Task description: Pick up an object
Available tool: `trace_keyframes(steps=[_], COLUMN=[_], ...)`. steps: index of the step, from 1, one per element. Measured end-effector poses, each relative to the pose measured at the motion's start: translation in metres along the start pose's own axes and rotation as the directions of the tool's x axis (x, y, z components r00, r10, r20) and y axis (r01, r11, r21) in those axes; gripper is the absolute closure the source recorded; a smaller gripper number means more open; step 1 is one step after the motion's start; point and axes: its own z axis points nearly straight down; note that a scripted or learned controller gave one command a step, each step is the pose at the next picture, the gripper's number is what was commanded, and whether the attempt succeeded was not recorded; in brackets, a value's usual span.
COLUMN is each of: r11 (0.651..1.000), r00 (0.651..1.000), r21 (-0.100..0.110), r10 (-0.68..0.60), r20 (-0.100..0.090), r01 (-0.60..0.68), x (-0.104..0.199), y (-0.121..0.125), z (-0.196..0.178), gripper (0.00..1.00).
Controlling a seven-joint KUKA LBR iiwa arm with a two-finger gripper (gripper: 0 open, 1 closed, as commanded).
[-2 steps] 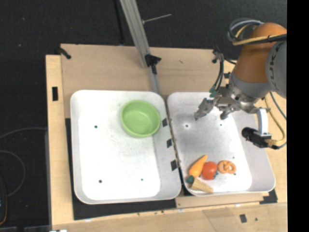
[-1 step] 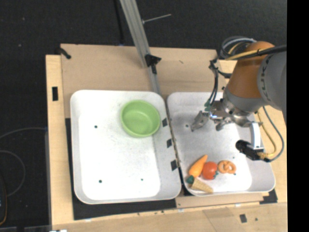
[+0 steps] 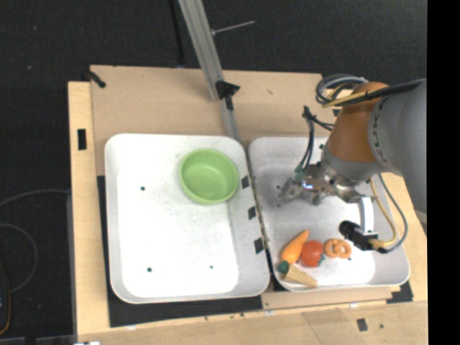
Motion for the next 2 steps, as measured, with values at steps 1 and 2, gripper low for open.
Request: trace_keyframes(steps=[1,2], r11=[1.000,1.000], r00=[1.000,1.000], r21=[-0.009,-0.013], r10=[0.006,-0.005], r20=[-0.001,0.000], r01=[-0.006,0.005], x=[-0.001,-0.002], y=[0.002,0.007], z=[-0.015,-0.079], gripper=[1.00,1.00])
